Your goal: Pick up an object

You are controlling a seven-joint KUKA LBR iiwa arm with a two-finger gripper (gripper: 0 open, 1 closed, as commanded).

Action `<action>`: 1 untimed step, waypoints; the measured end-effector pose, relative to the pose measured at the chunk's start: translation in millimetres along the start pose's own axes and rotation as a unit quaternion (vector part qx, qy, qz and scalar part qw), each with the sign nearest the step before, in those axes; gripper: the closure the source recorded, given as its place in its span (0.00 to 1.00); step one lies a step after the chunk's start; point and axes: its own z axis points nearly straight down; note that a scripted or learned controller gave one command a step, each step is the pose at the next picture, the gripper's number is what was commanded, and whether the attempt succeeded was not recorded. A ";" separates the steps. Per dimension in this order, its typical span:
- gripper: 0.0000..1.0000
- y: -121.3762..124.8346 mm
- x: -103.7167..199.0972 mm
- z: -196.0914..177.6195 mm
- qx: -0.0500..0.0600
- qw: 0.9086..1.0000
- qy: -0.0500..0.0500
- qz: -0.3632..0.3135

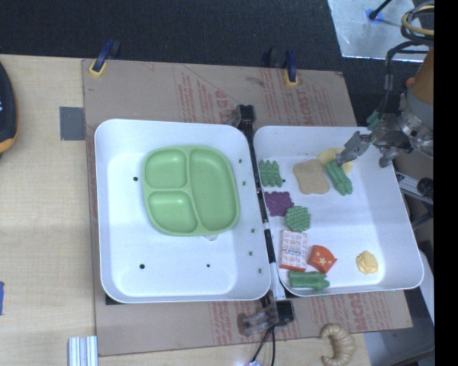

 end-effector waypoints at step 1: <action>0.00 34.6 -24.2 107.5 0.004 1.000 0.000 -0.001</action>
